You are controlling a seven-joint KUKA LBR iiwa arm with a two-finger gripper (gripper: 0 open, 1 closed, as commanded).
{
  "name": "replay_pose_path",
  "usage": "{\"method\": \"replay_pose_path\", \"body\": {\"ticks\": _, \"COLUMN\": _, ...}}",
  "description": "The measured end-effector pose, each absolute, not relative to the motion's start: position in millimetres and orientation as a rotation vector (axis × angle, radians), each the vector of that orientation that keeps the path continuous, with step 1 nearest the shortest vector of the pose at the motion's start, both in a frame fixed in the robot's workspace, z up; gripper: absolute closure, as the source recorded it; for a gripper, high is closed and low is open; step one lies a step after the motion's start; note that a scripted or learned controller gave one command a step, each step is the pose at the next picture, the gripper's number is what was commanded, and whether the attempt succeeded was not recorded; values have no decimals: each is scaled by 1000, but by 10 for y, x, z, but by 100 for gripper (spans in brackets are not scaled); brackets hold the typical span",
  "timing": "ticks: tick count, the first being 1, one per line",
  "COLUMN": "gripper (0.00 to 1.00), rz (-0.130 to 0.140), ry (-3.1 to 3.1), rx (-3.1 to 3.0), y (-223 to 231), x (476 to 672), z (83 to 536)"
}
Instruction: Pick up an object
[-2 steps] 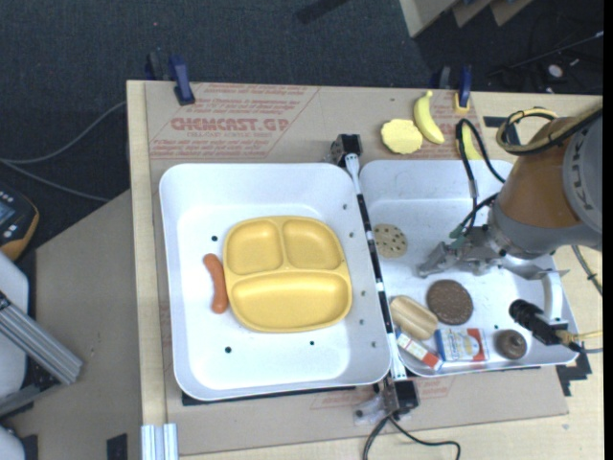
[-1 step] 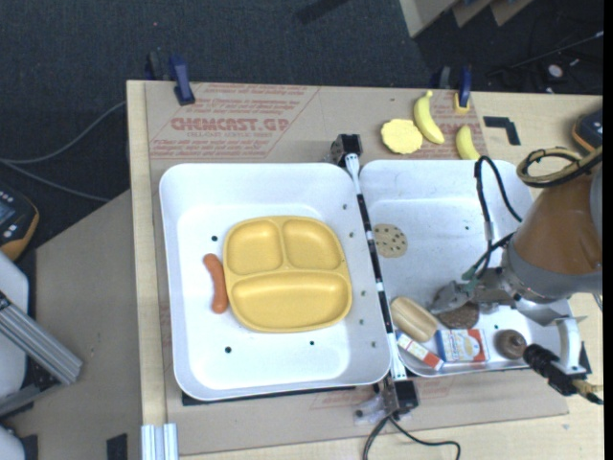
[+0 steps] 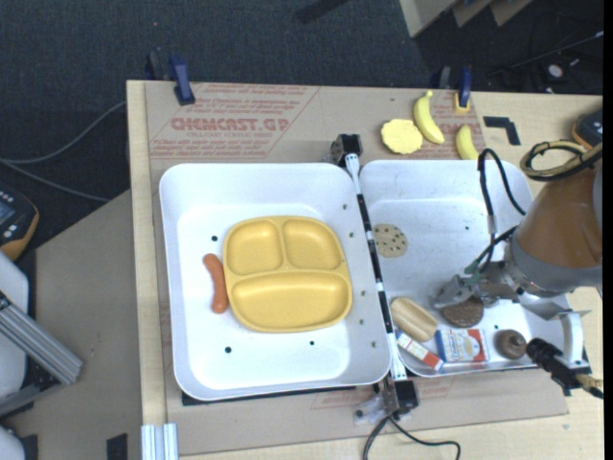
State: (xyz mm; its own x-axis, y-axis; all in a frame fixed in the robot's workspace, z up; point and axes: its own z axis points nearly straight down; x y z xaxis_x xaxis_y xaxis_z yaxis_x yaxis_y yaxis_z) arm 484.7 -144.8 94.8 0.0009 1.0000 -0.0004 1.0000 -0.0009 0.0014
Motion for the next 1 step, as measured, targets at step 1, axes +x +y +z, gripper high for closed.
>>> {"method": "replay_pose_path", "body": {"ticks": 1, "gripper": 100, "rz": 15, "ry": 2230, "rx": 2203, "y": -507, "x": 5199, "z": 1903}}
